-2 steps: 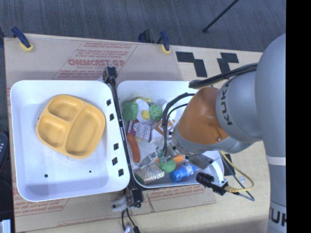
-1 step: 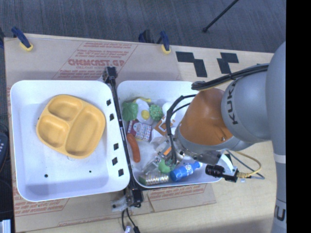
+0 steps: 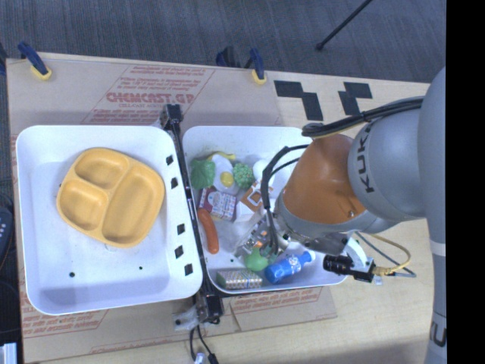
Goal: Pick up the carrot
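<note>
The carrot [image 3: 209,230] is a slim orange stick lying lengthwise against the left wall of the right bin [image 3: 227,138]. My gripper [image 3: 258,240] hangs low in that bin, about a hand's width to the right of the carrot, among a green item and a blue bottle. The orange wrist band and grey arm cover most of the gripper from above, so its fingers are hidden. Nothing orange shows at the gripper.
The right bin also holds green broccoli-like pieces [image 3: 202,174], a yellow-white item [image 3: 224,177], a red-white packet [image 3: 220,202], a blue bottle [image 3: 288,268] and a silvery can [image 3: 239,280]. A yellow divided plate [image 3: 111,196] lies in the left bin [image 3: 45,279].
</note>
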`<state>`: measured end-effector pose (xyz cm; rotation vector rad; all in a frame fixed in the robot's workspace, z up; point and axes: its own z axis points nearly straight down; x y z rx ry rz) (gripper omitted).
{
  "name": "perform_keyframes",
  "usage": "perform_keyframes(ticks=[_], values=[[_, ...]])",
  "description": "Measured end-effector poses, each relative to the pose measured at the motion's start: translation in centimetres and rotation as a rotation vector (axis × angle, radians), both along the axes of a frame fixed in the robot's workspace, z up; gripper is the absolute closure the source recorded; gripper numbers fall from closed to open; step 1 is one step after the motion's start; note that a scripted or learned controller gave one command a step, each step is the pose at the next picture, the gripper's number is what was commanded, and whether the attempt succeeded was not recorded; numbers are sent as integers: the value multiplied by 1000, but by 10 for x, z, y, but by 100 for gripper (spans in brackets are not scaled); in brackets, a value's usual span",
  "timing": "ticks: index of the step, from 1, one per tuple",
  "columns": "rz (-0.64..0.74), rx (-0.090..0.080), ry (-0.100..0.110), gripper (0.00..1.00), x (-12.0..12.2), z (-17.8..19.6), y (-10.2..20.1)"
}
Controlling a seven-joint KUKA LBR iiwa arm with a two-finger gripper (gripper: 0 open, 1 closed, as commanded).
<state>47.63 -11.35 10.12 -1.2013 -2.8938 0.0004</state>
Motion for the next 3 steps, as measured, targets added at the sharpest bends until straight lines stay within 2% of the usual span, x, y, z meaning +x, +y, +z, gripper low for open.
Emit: perform_keyframes(ticks=[1, 2, 3], values=[[-520, -4, -5, 100, 20, 90, 70], [-520, -5, -5, 0, 20, 90, 70], [-607, -6, -3, 0, 8, -10, 8]])
